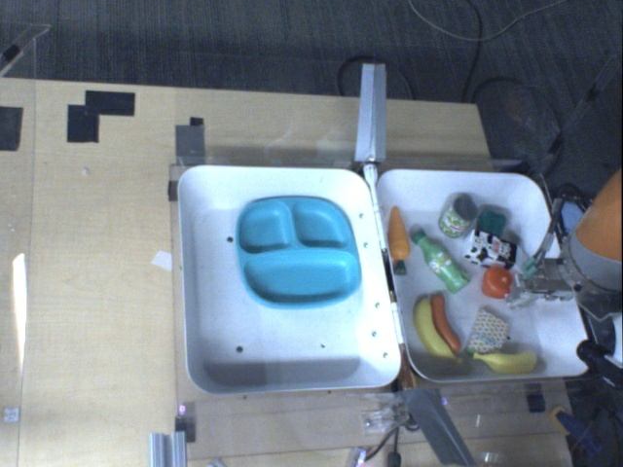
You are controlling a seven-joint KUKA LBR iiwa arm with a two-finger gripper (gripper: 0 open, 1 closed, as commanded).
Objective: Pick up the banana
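Observation:
A yellow banana [424,327] lies curved near the front left of the right bin [555,343], with an orange-red sausage [446,323] against its right side. A second yellow banana-like fruit [506,361] lies along the bin's front wall. My gripper [533,286] hangs over the right side of this bin, just right of a red tomato [496,281]. It is well to the right of the curved banana and above the front fruit, and I see nothing held in it.
The right bin also holds a carrot [398,235], a green bottle [440,262], a can [455,217], a cow-patterned box [489,249] and a patterned packet [490,330]. A blue divided plate [297,249] sits in the left bin [209,290].

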